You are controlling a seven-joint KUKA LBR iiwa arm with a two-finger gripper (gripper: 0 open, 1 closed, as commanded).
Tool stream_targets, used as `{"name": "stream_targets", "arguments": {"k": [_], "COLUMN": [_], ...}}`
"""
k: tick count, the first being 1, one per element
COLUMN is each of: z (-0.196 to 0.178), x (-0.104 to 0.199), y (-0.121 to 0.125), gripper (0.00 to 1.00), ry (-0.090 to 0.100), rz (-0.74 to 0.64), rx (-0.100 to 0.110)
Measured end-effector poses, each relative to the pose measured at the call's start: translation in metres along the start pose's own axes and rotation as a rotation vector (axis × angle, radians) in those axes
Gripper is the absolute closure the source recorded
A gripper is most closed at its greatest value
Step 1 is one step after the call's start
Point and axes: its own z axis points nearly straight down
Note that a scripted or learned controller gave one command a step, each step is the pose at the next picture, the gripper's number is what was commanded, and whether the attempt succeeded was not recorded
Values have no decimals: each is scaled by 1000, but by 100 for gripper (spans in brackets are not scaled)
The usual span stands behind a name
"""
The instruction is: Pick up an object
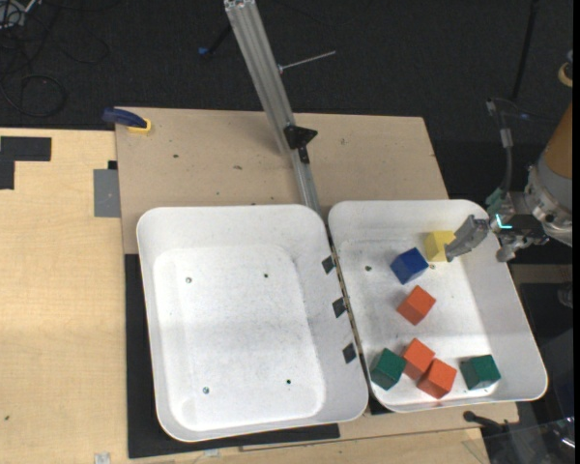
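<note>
The right bin [522, 341] holds several small blocks. A yellow block [437, 245] and a blue block [409, 265] lie near its far side, with an orange block [417, 304] in the middle. Along the near side sit a green block [388, 367], two orange blocks [419, 356] [438, 378] and another green block [480, 371]. My gripper [481, 251] hangs over the bin's far right edge, open, with nothing between its fingers. Its left finger [466, 238] is just to the right of the yellow block.
The left bin [164, 235] stands beside the right one, with black clips [337, 305] along the shared edge. A slanted aluminium bar [271, 85] rises behind the bins. A blue and yellow tool [128, 119] lies at the bench's far left corner.
</note>
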Motion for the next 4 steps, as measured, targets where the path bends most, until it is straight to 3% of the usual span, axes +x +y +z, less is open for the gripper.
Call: {"name": "stream_targets", "arguments": {"k": [1, 4], "z": [-2, 162], "x": [-1, -5], "y": [1, 14], "gripper": [0, 0], "ry": [-1, 1], "rz": [1, 3], "rx": [-4, 2]}}
